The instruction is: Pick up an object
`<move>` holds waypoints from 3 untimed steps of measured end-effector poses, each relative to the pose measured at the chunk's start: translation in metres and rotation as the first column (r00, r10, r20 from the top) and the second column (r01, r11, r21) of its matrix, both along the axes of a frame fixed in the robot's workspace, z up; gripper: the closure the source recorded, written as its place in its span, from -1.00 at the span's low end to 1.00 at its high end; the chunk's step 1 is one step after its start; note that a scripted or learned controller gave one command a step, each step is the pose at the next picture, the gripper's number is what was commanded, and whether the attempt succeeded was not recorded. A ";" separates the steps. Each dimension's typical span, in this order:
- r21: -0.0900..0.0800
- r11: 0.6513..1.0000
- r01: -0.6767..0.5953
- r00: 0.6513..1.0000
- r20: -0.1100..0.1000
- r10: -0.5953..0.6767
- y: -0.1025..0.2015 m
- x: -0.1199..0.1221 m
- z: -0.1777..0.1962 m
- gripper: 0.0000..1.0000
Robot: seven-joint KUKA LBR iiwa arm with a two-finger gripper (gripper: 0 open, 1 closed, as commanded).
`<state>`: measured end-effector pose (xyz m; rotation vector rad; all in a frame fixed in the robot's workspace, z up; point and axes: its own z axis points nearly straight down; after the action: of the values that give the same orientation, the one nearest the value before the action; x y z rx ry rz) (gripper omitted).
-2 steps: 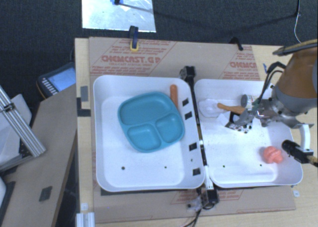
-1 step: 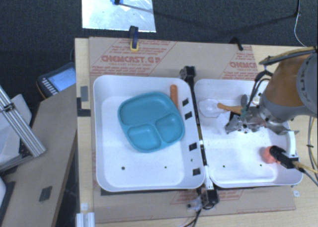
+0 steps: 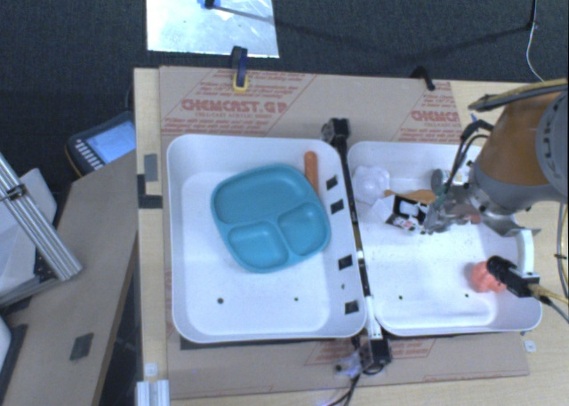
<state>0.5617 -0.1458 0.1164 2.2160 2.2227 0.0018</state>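
Left bin [image 3: 191, 244] holds a blue divided plate [image 3: 269, 216], with an orange stick [image 3: 311, 170] at the plate's upper right edge. Right of the plate, the right bin [image 3: 427, 306] has clear plastic [image 3: 371, 182], a black-white object [image 3: 407, 210] under the tool [image 3: 436, 218], grip state unclear, and a pink object [image 3: 483, 276] lower right.

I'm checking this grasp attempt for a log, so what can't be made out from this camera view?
- Claw: too small and blurred to tell whether it is open or shut, or touching the black-and-white object.
- Clear item in the right bin: washed out against the white floor.
- Orange stick by the blue tray: lower end hidden behind the tray.
- Pink object: partly covered by a black piece.
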 end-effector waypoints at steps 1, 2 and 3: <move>-0.001 1.000 0.000 1.000 0.005 0.000 -0.001 0.002 0.065 1.00; -0.001 1.000 -0.001 1.000 0.005 0.001 -0.008 0.005 0.127 1.00; 0.000 1.000 -0.002 1.000 0.002 0.002 -0.009 0.006 0.148 1.00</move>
<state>0.5673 -0.1545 0.2646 2.2131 2.2240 0.0035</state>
